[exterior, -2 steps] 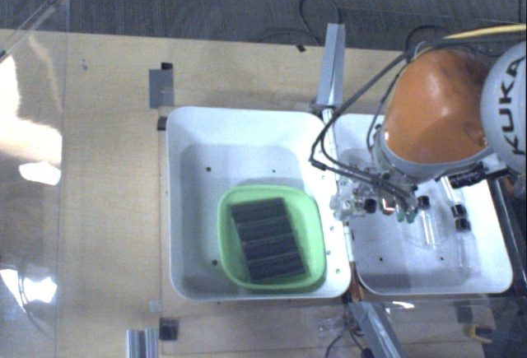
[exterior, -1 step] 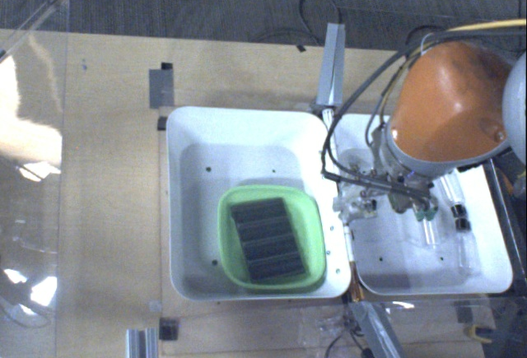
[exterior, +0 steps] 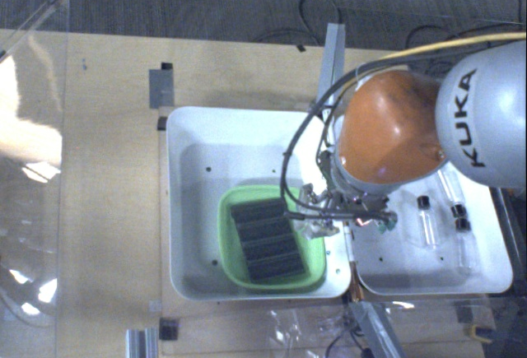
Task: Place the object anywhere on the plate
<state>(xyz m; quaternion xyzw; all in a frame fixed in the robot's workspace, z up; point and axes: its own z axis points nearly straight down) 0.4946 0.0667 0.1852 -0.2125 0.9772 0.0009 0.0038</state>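
Jaws cannot be judged as wide or narrow, since the gripper (exterior: 339,219) sits under the orange band (exterior: 387,130) of the arm (exterior: 486,118) and only a tangle of metal parts and cable shows beneath it. That gripper hangs over the seam where the two bins meet, just beside the right edge of the green plate (exterior: 224,220). Nothing can be made out between its tips.

On the plate, which lies in the left bin (exterior: 185,183) toward its near right corner, rests a dark ridged block (exterior: 265,239), set at a slant and covering most of the plate's floor. It is apart from the gripper, slightly to its left.

In the right bin (exterior: 486,266) lie clear vials with black caps, one (exterior: 426,220) near the gripper and another (exterior: 457,212) just beyond it
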